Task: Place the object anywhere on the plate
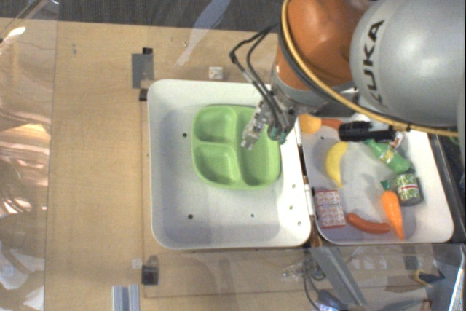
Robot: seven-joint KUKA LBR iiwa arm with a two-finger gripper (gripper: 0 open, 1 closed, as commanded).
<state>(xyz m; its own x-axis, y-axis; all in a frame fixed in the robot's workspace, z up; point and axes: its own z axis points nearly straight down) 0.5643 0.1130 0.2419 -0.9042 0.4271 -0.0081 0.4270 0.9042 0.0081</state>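
Left white bin (pixel 171 178), green plate (pixel 226 156) under gripper (pixel 261 133), finger spacing unclear.

The grey arm (pixel 408 54) enters from the right edge, its bulky rounded upper link high in the frame. The orange band (pixel 324 29) sits just left of that link, above the wrist. Below it the wrist narrows and angles down-left to the claw (pixel 261 129), whose 2 slim fingers (pixel 252 133) point downward and leftward.
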